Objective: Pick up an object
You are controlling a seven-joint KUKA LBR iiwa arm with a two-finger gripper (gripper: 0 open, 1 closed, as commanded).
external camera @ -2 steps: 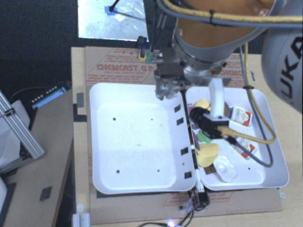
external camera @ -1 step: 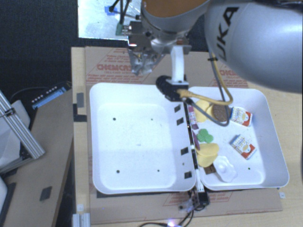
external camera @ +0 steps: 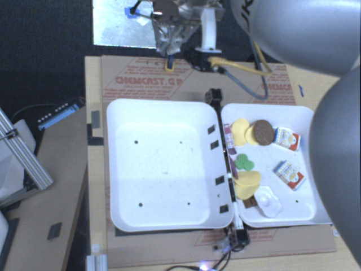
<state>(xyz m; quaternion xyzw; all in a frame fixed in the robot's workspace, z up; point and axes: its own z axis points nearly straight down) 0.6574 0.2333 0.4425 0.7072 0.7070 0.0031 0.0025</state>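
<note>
Dark floor (external camera: pixel 45 38) fills the view from nine to twelve o'clock, with a bright metallic sheet (external camera: pixel 121 16) gleaming at twelve. A brown board (external camera: pixel 146 79) printed with red lettering lies across the centre. At eight o'clock, an aluminium rail (external camera: pixel 25 160) slants across a tan bench surface (external camera: pixel 56 196).

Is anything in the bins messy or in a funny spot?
A little. All the toys sit crowded in the right bin: the brown cookie overlaps a yellow piece, and the two small cartons lie at odd slants. Nothing looks spilled or broken. The gripper hangs beyond the bins, over the cardboard.
</note>
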